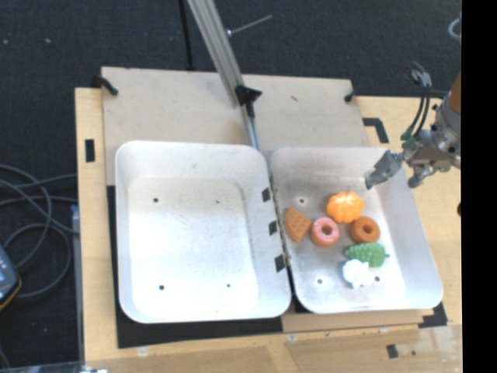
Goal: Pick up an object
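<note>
Hand [397, 170] hovers apart, upper right of orange fruit [345, 207].

Even bright overhead light washing both white bins [194, 224] nearly flat, soft short shadows hugging the bin rims, dark floor around the bench [93, 348] losing detail, overall frame looking slightly soft and grainy, no strong glare showing

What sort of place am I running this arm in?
Likely a robotics lab grasping bench: two shallow white bins on a board, toy food such as an orange pumpkin and pink donut, and the claw over the right bin's edge.
</note>
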